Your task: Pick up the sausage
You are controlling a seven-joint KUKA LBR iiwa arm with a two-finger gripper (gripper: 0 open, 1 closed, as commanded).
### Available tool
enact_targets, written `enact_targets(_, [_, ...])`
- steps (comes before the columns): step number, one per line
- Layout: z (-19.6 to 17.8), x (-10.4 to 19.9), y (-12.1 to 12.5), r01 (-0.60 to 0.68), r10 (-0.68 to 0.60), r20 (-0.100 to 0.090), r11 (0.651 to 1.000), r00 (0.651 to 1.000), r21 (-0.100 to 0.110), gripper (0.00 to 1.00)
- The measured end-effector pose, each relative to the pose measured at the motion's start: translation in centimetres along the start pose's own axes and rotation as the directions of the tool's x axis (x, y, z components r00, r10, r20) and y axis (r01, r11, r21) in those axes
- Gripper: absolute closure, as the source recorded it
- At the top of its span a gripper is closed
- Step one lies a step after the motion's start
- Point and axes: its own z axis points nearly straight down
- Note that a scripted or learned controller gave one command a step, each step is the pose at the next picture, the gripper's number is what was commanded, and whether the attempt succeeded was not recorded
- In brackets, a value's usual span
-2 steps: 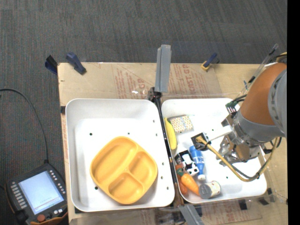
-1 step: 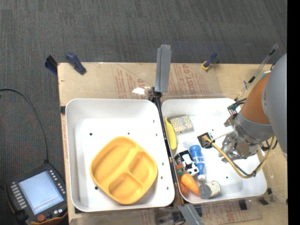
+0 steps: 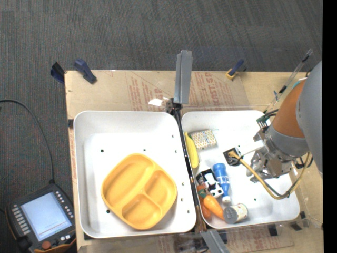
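Your left bin (image 3: 84, 141) holds a yellow divided plate (image 3: 139, 191). Your right bin (image 3: 247, 121) holds a banana (image 3: 192, 152), a blue bottle (image 3: 221, 177), a carrot (image 3: 213, 207), a grey can (image 3: 235, 213) and what looks like the sausage (image 3: 200, 205), a dark reddish piece against the left wall beside the carrot. The gripper (image 3: 261, 168) hangs over that bin's right half; you cannot tell whether it is open or closed, and no label is readable.

Grey carpet floor (image 3: 131, 30), cardboard-topped bench (image 3: 137, 88)

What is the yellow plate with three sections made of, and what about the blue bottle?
The yellow plate looks like moulded plastic: one even colour, rounded dividers, a soft matte sheen. The blue bottle also looks like plastic, smooth and slightly glossy, with a white cap end. It could be a toy; the view cannot settle that.
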Motion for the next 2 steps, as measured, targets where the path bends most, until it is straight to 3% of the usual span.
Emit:
enact_targets(1, [4.10,2.31,4.79,-0.004,0.004,-0.007,1.000,1.000,-0.004,1.00])
enact_targets(2, [3.29,2.24,4.69,-0.001,0.001,-0.002,1.000,1.000,0.000,1.00])
